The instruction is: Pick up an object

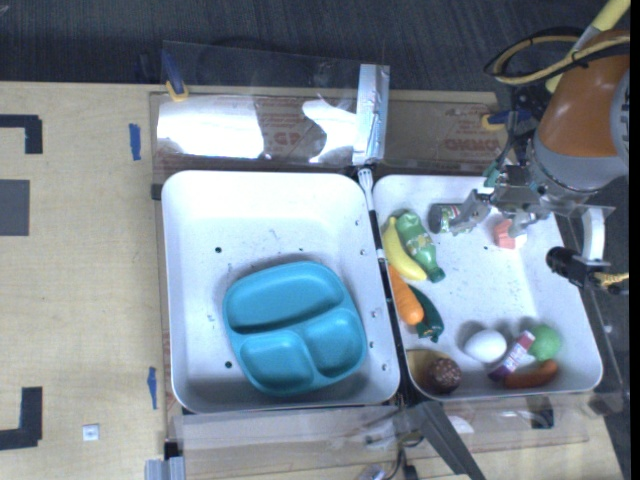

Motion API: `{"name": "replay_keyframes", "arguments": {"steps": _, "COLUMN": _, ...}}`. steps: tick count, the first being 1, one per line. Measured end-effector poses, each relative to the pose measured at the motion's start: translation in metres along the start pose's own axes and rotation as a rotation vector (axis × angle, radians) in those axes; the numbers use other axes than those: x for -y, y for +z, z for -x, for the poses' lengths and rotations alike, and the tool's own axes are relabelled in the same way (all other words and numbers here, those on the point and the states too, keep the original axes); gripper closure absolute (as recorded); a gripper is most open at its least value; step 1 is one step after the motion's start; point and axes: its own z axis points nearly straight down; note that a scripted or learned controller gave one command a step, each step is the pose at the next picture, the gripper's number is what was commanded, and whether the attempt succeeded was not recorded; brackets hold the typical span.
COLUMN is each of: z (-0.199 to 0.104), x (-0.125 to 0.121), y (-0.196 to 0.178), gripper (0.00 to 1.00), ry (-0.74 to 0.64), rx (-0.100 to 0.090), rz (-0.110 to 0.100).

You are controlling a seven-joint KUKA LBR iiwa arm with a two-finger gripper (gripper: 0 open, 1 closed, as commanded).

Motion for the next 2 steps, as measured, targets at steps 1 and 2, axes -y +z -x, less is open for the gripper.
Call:
{"name": "replay_keyframes", "arguments": {"steps": 1, "z": -0.023, "x": -0.034, "y": 0.088, "gripper": 0.0, "ry": -0.252, "rx": 0.0, "rz": -0.003}}
{"name": "replay_keyframes", "arguments": {"steps": 2, "z": -0.014, "x": -0.016, "y": 0.109, "gripper": 0.0, "ry": -0.203, "rx": 0.0, "rz": 0.002}}
